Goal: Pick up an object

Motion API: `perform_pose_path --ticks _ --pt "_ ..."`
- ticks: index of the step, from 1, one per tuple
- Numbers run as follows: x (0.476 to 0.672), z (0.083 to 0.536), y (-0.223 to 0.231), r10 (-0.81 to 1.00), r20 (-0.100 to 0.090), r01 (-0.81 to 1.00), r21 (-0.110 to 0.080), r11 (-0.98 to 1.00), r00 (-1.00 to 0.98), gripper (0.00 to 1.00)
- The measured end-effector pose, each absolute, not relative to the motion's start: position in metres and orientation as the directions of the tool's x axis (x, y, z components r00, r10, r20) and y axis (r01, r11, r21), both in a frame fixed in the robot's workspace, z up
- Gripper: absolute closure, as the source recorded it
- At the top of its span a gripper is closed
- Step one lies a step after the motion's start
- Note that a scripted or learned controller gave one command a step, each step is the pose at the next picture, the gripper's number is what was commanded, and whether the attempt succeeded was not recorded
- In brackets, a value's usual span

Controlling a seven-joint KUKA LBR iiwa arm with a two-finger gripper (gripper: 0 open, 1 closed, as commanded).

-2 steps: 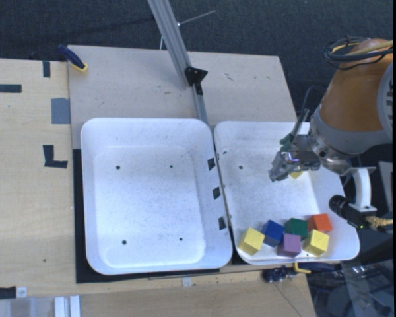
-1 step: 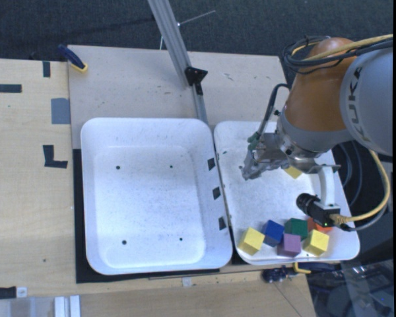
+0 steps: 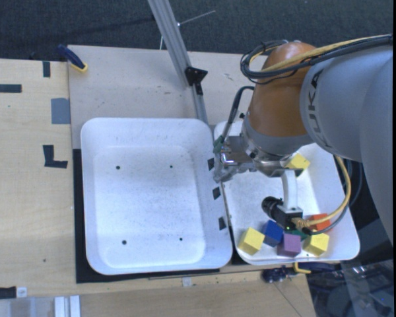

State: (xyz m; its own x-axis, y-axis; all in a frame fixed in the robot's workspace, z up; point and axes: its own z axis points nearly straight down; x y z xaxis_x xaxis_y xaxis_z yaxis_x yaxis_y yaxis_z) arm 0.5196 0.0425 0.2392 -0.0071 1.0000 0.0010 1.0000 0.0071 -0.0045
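The arm hangs over the right bin (image 3: pixel 336 177), its orange-banded wrist hiding much of the bin floor. My gripper (image 3: pixel 227 160) sits low at the bin's left wall, near the divide between the two bins. No object shows between it and the wall. Along the bin's front edge lie a yellow block (image 3: pixel 251 241), a blue block (image 3: pixel 273 232), a purple block (image 3: pixel 291 244) and a second yellow block (image 3: pixel 317 244). Another yellow block (image 3: pixel 299 162) peeks out from under the wrist at the right. All the blocks lie apart from the gripper.
The left bin (image 3: pixel 92 177) stands beside the right one, their rims almost touching. A slanted metal rail (image 3: pixel 175 38) crosses the bench behind the bins. An orange piece (image 3: pixel 321 222) lies near the front blocks.
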Motion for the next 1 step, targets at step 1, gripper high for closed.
perform_pose_path --ticks 1 --pt "0.5133 0.2270 0.0925 1.000 0.001 1.000 -0.005 0.006 -0.006 1.00"
